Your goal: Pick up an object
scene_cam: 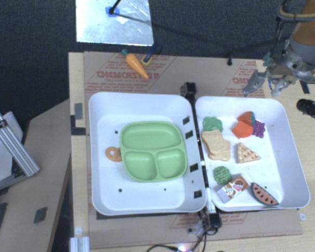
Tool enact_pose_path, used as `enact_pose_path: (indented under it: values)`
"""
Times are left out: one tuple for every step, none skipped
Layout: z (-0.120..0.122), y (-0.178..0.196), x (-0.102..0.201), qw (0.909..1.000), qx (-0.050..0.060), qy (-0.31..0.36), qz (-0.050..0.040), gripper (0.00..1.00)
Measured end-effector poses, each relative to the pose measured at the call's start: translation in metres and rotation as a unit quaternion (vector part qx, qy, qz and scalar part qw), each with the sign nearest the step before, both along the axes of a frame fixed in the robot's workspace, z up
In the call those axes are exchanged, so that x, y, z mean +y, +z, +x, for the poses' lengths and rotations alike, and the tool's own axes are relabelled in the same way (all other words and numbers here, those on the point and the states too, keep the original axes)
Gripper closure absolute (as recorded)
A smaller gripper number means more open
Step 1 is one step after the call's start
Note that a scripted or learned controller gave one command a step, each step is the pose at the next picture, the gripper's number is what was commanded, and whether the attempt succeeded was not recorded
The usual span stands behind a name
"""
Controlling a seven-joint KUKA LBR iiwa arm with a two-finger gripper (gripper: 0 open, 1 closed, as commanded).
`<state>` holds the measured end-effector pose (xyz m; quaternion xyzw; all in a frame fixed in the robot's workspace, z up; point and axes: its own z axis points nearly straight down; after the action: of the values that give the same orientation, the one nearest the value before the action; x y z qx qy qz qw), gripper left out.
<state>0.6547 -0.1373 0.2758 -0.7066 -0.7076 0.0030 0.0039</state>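
Soft, even light; slight blur; faint shadows.

Place: a robotics lab, set up for grasping trials.
Bench: a bench (pixel 52 135) of pale board, carrying a cardboard sheet (pixel 163 70) printed with red lettering.
Bins: two shallow white bins (pixel 102 140) clipped side by side.
Contents: toy food pieces (pixel 219 144) and a green divided plate (pixel 151 150), props rather than real food.
Floor: dark carpet (pixel 31 35).
Fixtures: aluminium framing (pixel 10 140) at left, and cables (pixel 194 35) trailing over the floor.
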Motion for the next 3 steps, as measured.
enact_pose_path:
  values:
    - [0.002, 0.008, 0.000, 1.0000, -0.006, 0.001, -0.0010, 0.00]
    - [0.000, -0.055, 0.003, 1.0000, -0.004, 0.000, -0.0005, 0.00]
    - [0.000, -0.118, 0.004, 1.0000, -0.003, 0.000, -0.0003, 0.00]
